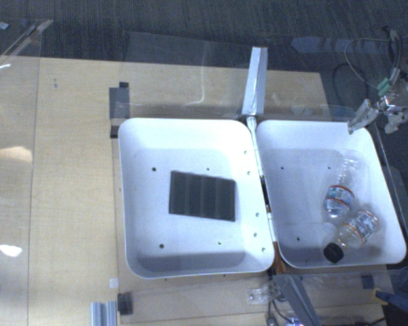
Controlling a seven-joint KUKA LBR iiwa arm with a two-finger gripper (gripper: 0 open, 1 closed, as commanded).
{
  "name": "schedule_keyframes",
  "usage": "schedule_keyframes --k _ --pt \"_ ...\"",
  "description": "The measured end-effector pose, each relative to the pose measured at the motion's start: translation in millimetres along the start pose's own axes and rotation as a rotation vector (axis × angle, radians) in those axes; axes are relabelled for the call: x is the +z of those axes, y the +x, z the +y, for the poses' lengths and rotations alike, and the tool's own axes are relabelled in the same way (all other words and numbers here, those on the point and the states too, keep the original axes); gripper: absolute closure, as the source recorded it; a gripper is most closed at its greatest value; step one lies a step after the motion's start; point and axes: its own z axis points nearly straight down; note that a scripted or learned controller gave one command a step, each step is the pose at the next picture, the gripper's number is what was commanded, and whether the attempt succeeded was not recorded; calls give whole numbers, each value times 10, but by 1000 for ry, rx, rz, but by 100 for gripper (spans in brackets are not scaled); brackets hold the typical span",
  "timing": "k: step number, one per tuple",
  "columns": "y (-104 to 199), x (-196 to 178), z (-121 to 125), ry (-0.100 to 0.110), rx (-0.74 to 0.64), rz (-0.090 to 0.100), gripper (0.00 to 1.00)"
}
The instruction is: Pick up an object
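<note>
Two clear plastic bottles lie in the right bin (285, 155), near its right wall. One, with a blue label (338, 200), points up the bin. The other (357, 229) lies slantwise below it, its black cap (333, 252) toward the bin's front edge. A dark ridged rectangular pad (202, 195) lies flat in the middle of the left bin (143, 148). My gripper (379, 112) hangs over the far right corner of the right bin, well above and behind the bottles, with nothing seen in it.
A metal post (255, 80) stands behind the seam between the bins. Loose cables (367, 53) trail at the upper right near the arm. Clear acrylic sheets cover the wooden bench (54, 182) on the left.
</note>
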Motion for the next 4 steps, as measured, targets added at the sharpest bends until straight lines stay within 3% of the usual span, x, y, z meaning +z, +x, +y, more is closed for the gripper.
schedule_keyframes --k 1,2,3,4 --pt "-58 1471 -473 1 21 1 0" --pt "27 1859 -769 -29 -62 -5 0" --pt "47 1737 -728 -40 -64 -5 100" --pt "654 1000 -339 -3 -169 0 100"
